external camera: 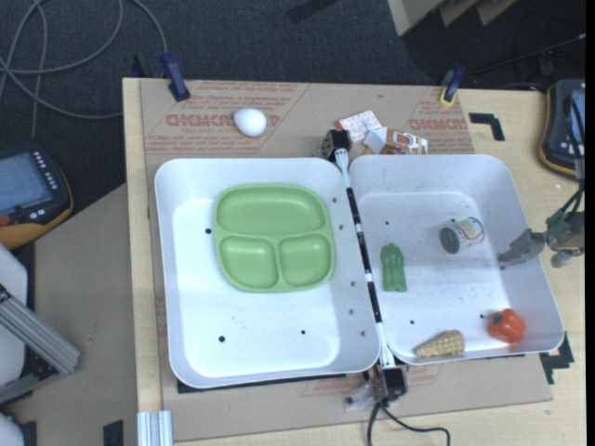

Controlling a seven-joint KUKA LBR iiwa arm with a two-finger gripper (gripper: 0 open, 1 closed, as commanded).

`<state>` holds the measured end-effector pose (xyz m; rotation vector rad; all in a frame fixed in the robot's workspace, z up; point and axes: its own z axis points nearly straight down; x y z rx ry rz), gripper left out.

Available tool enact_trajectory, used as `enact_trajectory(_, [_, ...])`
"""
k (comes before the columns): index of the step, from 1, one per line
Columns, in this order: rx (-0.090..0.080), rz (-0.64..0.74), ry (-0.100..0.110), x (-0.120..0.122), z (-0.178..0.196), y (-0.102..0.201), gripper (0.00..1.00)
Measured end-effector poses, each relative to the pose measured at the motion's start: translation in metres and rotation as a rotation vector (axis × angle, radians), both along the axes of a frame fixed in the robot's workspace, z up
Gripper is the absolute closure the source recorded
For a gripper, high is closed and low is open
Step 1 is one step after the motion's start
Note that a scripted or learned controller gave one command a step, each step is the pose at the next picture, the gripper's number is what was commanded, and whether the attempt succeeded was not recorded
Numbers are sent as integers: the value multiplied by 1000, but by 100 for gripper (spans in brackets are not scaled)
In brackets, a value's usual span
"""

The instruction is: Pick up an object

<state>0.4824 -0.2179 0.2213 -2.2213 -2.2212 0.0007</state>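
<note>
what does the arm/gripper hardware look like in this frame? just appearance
Little of it is in view. At the right edge of the camera view, over the right bin's rim, sits the gripper: grey metal, small and blocky, tapering toward the bin. Behind it a darker grey-green part with thin dark cables or rods runs off the frame. No markings are readable at this size.

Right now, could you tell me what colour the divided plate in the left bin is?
Light green: the divided plate, seen best in the camera view.
</note>
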Motion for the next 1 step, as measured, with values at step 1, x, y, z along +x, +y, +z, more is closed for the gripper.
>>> enact_trajectory(1, [0,1,-2,56,-137,29,0])
